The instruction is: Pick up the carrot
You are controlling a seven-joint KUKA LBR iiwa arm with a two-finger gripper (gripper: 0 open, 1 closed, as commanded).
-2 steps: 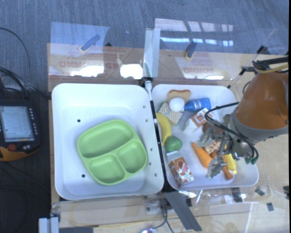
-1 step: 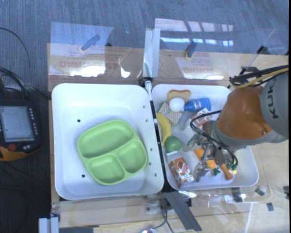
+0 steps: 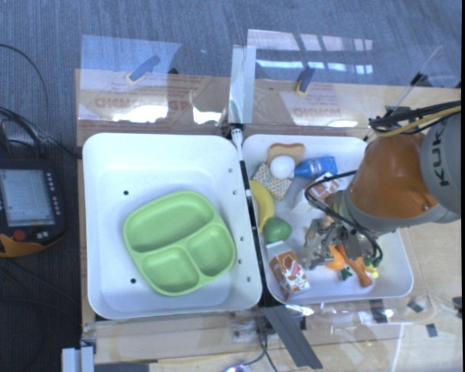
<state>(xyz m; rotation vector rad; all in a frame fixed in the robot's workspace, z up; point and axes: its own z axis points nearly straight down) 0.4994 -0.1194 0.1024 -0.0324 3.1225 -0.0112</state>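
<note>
The bench (image 3: 209,103) carries two shallow white bins side by side. The left bin (image 3: 108,169) holds a green three-compartment tray (image 3: 180,241), lying flat and skewed relative to the bin walls. The right bin (image 3: 395,281) holds the clutter.

The arm (image 3: 399,180) enters from the right — its orange band sits over the right bin's centre-right and covers part of the contents. Below it, the gripper (image 3: 323,246) is down among the items in the lower half of that bin; whether it is spread or pressed together cannot be told, as cables and the wrist housing obscure it.

The carrot (image 3: 353,263) lies on the floor of the right bin near its lower right corner, just beside the gripper on the right. Nothing confirms it is being pinched.

Other contents, in descending size: a blue bottle (image 3: 316,167) near the top, a yellow banana (image 3: 263,201) along the left wall, a red-and-white carton (image 3: 289,274) at lower left, a green round item (image 3: 277,229) — just below the banana — and a white egg-like ball (image 3: 282,166).
</note>
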